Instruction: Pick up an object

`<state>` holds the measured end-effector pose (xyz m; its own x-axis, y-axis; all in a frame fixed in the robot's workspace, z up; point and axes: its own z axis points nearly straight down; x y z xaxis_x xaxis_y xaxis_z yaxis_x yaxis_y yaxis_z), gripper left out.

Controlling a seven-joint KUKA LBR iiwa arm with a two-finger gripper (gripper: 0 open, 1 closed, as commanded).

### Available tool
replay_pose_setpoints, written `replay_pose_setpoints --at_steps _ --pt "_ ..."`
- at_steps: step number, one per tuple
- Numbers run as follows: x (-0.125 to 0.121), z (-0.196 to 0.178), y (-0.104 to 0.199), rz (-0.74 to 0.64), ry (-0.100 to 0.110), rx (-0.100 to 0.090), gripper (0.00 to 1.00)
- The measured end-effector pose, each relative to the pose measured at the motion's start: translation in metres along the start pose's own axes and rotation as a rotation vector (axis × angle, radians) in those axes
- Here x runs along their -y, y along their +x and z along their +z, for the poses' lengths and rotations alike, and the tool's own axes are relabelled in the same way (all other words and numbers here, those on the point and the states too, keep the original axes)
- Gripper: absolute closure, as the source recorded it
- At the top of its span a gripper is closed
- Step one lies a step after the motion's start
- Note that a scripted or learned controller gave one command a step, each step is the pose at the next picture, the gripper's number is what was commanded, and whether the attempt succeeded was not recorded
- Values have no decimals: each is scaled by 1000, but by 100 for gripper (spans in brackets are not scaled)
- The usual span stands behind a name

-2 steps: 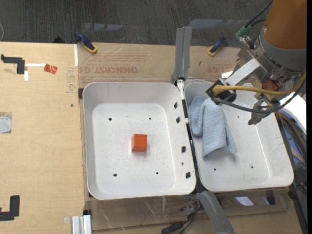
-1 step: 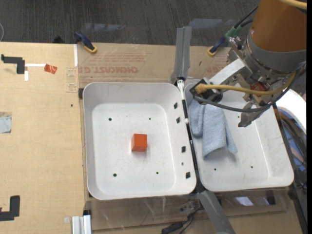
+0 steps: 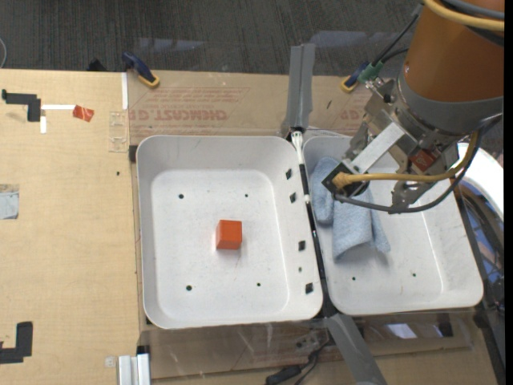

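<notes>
An orange-red cube lies near the middle of the left white bin. A crumpled blue-grey cloth rests in the left part of the right white bin, against the wall shared with the left bin. My gripper hangs over the back of the right bin, just right of and above the cloth. The wrist and its fittings hide its fingers. I see nothing held in it.
The grey arm with its orange band takes up the upper right corner. A small red piece and black brackets sit on the wooden bench at the left. Cardboard with two clamps lies behind the bins.
</notes>
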<state>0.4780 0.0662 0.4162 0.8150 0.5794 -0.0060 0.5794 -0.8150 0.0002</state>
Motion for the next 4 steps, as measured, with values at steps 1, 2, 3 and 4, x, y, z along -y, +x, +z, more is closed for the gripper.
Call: replay_pose_setpoints --at_steps 1,2,3,4 --pt "0 -8 1 -4 -1 5 100" --pt "23 36 16 -77 0 0 100" --pt "-34 -25 -24 -30 0 -2 100" --pt "-34 -25 -24 -31 0 -1 0"
